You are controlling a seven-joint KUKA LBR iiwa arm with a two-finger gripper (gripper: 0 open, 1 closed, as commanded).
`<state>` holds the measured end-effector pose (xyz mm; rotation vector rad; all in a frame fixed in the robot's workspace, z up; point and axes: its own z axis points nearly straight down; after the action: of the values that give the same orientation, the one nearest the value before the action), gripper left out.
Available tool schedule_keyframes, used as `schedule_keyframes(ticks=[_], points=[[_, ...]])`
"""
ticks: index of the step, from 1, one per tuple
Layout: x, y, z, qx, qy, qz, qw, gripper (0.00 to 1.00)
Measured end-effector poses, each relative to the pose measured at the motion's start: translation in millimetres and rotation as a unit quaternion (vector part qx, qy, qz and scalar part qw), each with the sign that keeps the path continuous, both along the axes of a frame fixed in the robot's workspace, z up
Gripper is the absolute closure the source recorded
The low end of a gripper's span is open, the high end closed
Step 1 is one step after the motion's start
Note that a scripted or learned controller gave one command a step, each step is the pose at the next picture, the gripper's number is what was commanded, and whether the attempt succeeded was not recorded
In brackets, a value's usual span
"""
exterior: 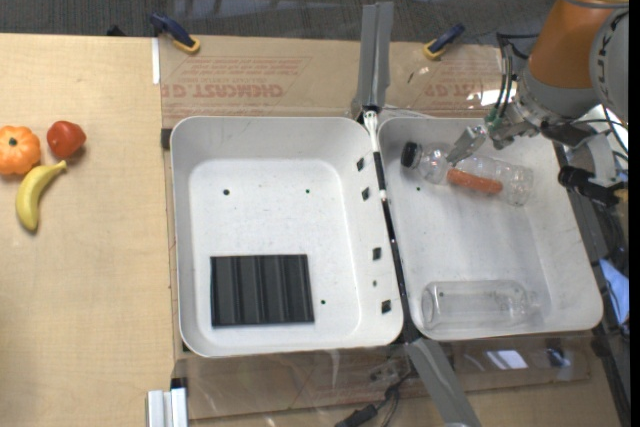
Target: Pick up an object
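In the right bin (560, 265) a clear plastic bottle (510, 179) with a black cap lies on its side near the far wall. An orange carrot-like piece (473, 181) lies along it; whether it is on or inside the bottle is unclear. A second clear bottle (475, 303) lies near the bin's front edge. My gripper (474, 141) hangs low over the far part of the right bin, just above the capped bottle's neck end. Nothing shows held in it.
The left bin (200, 215) holds a black ribbed rectangular block (262, 290) at its front. On the wooden bench to the left lie a small orange pumpkin-like fruit (17, 151), a red tomato (66, 139) and a banana (35, 194). Cables run by the arm at the right.
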<state>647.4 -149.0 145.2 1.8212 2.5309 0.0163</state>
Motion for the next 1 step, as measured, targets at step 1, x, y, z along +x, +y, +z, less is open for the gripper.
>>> schedule_keyframes(ticks=[1], points=[[-5.5,4.7,-12.8,0.0005,-0.006,0.022,0.9997,0.0]])
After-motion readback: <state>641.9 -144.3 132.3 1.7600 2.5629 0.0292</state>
